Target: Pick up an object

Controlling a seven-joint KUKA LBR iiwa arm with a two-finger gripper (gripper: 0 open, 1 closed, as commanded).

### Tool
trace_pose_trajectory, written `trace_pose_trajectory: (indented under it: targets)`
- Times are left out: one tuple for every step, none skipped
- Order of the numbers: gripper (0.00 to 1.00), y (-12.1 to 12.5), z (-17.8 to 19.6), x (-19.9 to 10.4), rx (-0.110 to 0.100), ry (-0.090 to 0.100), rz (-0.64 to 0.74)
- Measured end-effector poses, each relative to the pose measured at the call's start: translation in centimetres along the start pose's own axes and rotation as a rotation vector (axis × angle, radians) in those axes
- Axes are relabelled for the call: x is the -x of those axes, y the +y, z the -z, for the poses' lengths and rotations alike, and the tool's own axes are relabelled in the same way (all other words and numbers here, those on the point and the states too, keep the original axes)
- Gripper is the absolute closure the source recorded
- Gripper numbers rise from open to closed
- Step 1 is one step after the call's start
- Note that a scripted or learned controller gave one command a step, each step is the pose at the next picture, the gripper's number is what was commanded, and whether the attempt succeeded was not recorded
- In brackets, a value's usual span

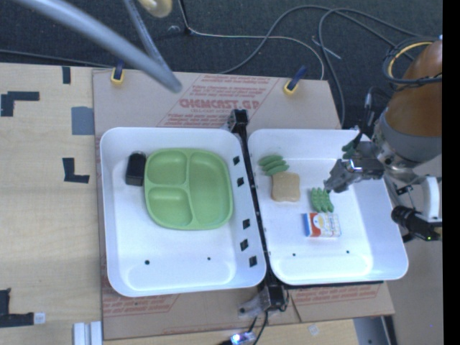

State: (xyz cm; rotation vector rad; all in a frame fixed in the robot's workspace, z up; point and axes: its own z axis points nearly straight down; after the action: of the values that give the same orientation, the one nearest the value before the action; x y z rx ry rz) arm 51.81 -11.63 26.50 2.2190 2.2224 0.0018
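Observation:
The right bin holds a green ridged piece, a tan block, a second green piece and a small red, white and blue box. My gripper hangs over the right half of this bin, just up and right of the second green piece. Nothing shows between its fingers. The left bin holds a green divided plate with a small black block at its left edge.
A black divider strip runs between the two bins. Cables lie on the dark surface behind the bench. Grey rods cross the top left corner. Cardboard lies under the bins.

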Motion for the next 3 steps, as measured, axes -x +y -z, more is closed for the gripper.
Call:
trace_pose_trajectory:
  targets:
    - [1.0,0.9,-0.6,-6.0,-0.002,0.001,0.005]
    - [1.0,3.3,-2.0,-11.2,-0.003,0.0,0.005]
    - [1.0,4.6,-1.9,-16.6,-0.003,0.001,0.006]
